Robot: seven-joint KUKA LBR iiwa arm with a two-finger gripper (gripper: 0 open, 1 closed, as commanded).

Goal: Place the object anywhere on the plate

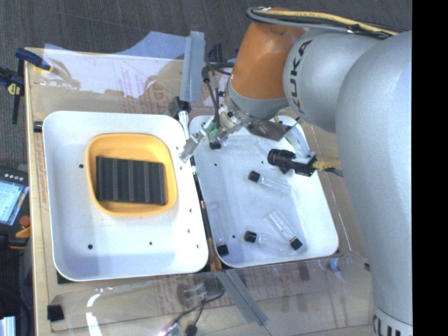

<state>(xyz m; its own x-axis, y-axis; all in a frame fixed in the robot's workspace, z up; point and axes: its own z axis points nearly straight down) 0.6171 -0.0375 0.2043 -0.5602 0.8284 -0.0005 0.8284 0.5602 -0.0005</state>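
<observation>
Two shallow white bins sit side by side on the counter [126,296]. The left bin [63,243] holds a yellow plate [129,144] with rounded corners, and a dark grey ribbed slab [133,180] lies flat in its hollow and covers most of it. The right bin [234,205] holds several small clear vials with black caps. One vial [264,180] lies near the middle. A second vial [280,224] lies nearer the front right, its cap pointing to the front corner. A third vial [257,239] lies just beside the second, towards the front. A small black piece [222,249] rests in the front left corner of this bin; what it is cannot be made out. Every vial that can be seen lies in the right bin, well apart from the plate. The grey arm [336,68] with its orange band comes in from the right and covers the far part of the right bin. Its tool end hangs over that bin's far left corner, close to the seam between the bins. The parts there are small and crowded, so I cannot tell whether the jaws are open, closed or gripping anything. The clear vial bodies are faint against the white floor.
</observation>
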